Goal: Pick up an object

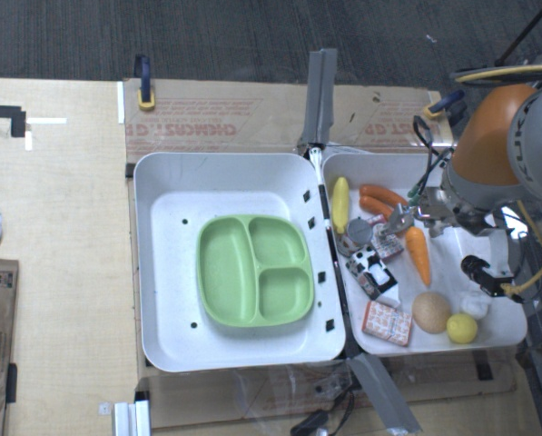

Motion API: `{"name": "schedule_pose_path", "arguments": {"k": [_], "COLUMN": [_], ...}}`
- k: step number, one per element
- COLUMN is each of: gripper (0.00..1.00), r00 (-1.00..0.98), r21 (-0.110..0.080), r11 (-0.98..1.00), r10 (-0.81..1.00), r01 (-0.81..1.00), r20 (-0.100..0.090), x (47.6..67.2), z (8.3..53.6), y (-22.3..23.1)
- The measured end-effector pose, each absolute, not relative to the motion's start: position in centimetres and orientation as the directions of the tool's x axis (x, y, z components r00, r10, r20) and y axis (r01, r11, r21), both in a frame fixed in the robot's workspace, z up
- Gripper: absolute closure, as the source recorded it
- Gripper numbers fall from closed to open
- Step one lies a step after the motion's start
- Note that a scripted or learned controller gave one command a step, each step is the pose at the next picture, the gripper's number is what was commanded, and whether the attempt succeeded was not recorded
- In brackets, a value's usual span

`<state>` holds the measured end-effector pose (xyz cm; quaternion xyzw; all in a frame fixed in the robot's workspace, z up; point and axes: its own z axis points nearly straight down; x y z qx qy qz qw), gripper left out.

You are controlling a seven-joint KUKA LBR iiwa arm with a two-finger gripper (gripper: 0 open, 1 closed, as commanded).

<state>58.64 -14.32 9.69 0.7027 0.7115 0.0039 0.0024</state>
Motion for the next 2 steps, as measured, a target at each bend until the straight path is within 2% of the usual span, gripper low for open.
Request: {"name": "schedule_pose_path", "arguments": {"k": [1, 2], "gripper": [1.0, 1.0], "r00": [-0.011, 0.076], "r21": [0.01, -0.001], "r11": [0.011, -0.076], "r10": [1.0, 0.997], "r01": [1.0, 0.997], "r20": [0.003, -0.001], "x": [58.7, 57.4], "z": [10.7, 22.5], "y": [-14.3, -7.6]}}
